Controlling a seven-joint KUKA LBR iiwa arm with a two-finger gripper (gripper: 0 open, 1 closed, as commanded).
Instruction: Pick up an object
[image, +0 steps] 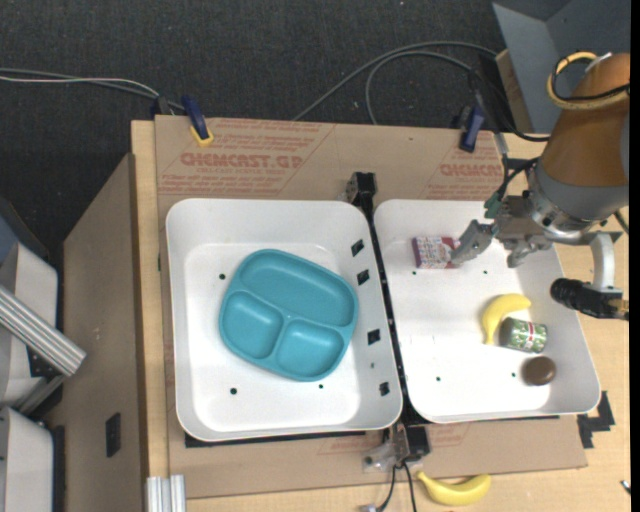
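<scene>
In the right bin (440, 390) lie a small purple-and-white packet (432, 251), a yellow banana (499, 311), a green can (525, 334) on its side against the banana, and a brown round object (538, 371). My gripper (495, 246) hangs over the upper part of this bin, open, with bare bin floor showing between its fingers. Its left finger (468, 243) is just at the packet's right edge. The banana and can lie below the gripper, apart from it.
The left bin (190, 300) holds a teal divided plate (288, 313). A second banana (456, 487) lies outside the bins at the bench's front edge. Blue clamps (197, 122) grip the back of the cardboard base. Cables run behind.
</scene>
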